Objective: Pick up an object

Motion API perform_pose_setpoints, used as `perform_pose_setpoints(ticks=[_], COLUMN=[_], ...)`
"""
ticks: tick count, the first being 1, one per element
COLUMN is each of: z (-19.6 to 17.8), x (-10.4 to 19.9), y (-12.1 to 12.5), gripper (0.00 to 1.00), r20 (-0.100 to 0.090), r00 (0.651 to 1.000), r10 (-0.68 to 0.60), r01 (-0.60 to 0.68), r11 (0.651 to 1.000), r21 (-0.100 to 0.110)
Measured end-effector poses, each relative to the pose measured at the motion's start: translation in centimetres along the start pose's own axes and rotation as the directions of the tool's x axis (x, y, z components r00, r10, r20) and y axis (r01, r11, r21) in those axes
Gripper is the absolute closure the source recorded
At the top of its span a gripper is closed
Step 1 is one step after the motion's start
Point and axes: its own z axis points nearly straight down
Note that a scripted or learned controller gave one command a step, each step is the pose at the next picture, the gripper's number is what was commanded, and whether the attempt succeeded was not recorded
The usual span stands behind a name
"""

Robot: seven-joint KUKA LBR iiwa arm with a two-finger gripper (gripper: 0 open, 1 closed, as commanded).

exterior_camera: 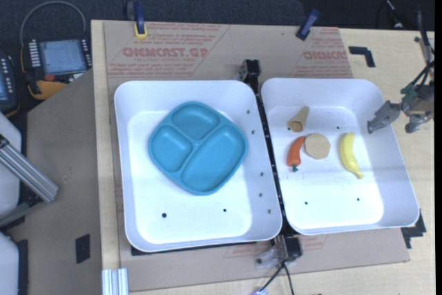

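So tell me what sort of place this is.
Probably a robotics lab test bench, not a kitchen. Two white bins sit on a protective-papered board, toy food such as a banana lies in one, and a teach pendant rests on the carpet.

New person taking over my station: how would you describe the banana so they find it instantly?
Look in the right bin, the one without the blue plate. Four small items sit in its upper half; the banana is the rightmost, nearest the hand. It is the only yellow, curved item, lying beside a round tan disc.

text: "CHEMCAST GP" – red print, repeated | on: brown bench sheet (207, 52)
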Motion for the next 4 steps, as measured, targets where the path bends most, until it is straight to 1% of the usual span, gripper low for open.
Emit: perform_pose_setpoints(ticks=[1, 2, 3, 4], z=[-0.8, 3.5, 9.8, 15.1], x=[0.1, 0.4, 0.2, 0.4], y=[0.3, 0.0, 0.3, 0.3], gripper=[0.0, 0.0, 0.0, 0.0], r20=[0.004, 0.001, 0.001, -0.003], r00=[1.0, 1.0, 1.0, 1.0], r10=[-0.004, -0.004, -0.004, -0.006], r01=[0.004, 0.004, 0.004, 0.006], r11=[1.0, 1.0, 1.0, 1.0], r21=[-0.014, -0.009, -0.009, -0.009])
